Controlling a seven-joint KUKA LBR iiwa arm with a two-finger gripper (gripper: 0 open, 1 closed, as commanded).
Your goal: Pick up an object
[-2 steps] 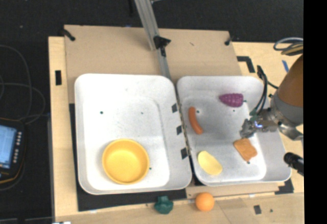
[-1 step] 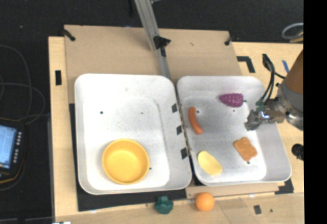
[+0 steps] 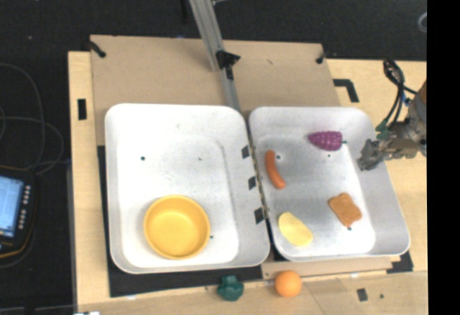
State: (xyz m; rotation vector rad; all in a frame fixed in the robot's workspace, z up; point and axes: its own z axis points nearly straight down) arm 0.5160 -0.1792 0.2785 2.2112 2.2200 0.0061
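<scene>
1. We spot the gripper (image 3: 370, 155) at the right bin's (image 3: 381, 234) right rim; can't tell its finger state.
2. We see purple grapes (image 3: 325, 139) nearby, with a hot dog (image 3: 274, 169), bread (image 3: 346, 208) and lemon (image 3: 295, 229) in the same bin.

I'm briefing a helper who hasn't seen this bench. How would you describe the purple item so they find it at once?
Start at the right bin of the two white bins. Look to its far half, toward the corner where the gripper sits over the rim. The purple item lies there: small, bumpy, and the only purple thing, unlike the orange sausage shape, yellow piece and brown piece nearby.
</scene>
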